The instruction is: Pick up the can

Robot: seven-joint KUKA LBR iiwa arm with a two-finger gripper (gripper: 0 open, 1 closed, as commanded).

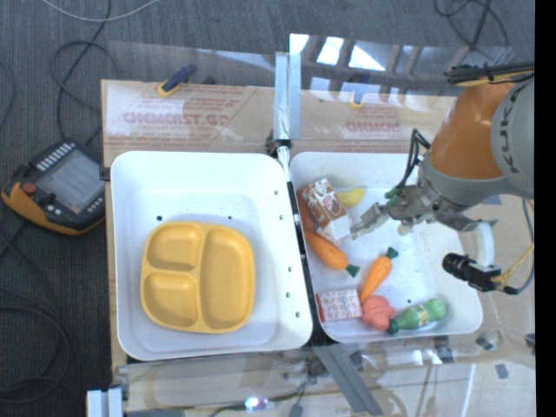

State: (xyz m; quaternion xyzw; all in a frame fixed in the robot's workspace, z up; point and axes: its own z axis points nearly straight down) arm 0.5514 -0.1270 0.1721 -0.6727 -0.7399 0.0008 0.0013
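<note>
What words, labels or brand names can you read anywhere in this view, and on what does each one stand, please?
"CHEMCAST GP", as best it reads, faint and seemingly mirrored: protective film on the clear panel behind the left bin.
Fainter repeat on the panel behind the right bin: too blurred to read.
Brown-and-white carton: print too small.
Red-and-white pack: print too small.
Teach pendant: screen and keys illegible.

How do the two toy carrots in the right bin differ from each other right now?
The larger carrot lies along the bin's left wall, its green top pointing toward the near right; the smaller carrot sits mid-bin, its green top pointing up toward the end effector. The larger one touches the carton; the smaller one ends by the red toy. Both are orange, green-topped and lying tilted.
</note>
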